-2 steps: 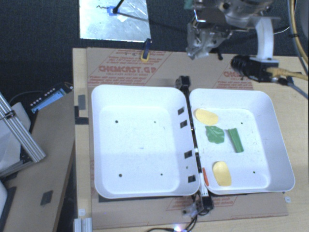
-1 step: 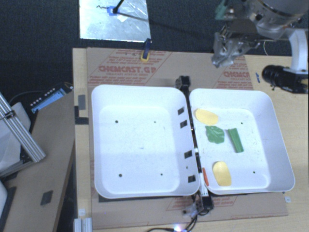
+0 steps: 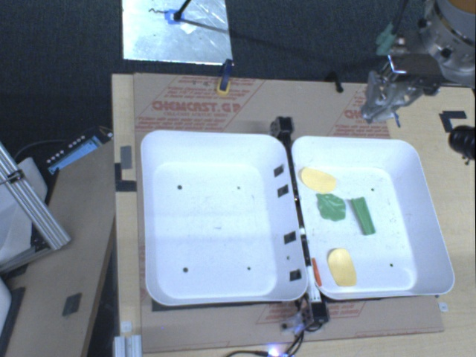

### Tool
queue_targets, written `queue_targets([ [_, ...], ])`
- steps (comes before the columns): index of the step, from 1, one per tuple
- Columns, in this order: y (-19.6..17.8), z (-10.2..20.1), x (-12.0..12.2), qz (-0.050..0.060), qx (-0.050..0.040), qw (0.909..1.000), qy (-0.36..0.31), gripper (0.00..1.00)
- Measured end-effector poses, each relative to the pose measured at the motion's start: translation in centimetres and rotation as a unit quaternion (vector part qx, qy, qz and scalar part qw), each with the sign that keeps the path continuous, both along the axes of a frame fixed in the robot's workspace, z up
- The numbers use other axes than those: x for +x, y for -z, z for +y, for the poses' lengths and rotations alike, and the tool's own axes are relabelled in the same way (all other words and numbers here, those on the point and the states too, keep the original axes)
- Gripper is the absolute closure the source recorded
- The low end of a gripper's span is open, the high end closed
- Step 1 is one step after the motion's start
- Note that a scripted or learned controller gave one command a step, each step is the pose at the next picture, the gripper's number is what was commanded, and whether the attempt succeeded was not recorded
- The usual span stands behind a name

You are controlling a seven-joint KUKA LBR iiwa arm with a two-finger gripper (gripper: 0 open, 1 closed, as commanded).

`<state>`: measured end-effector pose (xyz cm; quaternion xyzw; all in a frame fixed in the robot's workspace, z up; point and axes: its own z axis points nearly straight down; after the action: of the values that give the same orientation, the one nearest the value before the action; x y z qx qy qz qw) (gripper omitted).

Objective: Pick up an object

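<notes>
A: White right bin holds four items. Yellow oval piece at its far-left, green leaf-shaped piece just near of it, green stick beside the leaf on the right, second yellow piece toward the near edge.

B: Gripper?

A: Gripper sits above the bench beyond the right bin's far rim, well apart from all four. Nothing between its fingers; can't tell if they're spread or closed.

B: Left bin?

A: Just beside it, rims touching.

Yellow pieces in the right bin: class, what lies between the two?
In the camera view, a green leaf-shaped piece lies between the upper yellow piece and the lower yellow piece.
</notes>
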<state>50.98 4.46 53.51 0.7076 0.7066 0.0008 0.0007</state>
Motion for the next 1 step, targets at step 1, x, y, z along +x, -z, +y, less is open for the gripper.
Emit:
queue_targets([
  [1,-0.05,-5.87,-1.83,-0.001,-0.0005,1.0,0.002,1.0],
])
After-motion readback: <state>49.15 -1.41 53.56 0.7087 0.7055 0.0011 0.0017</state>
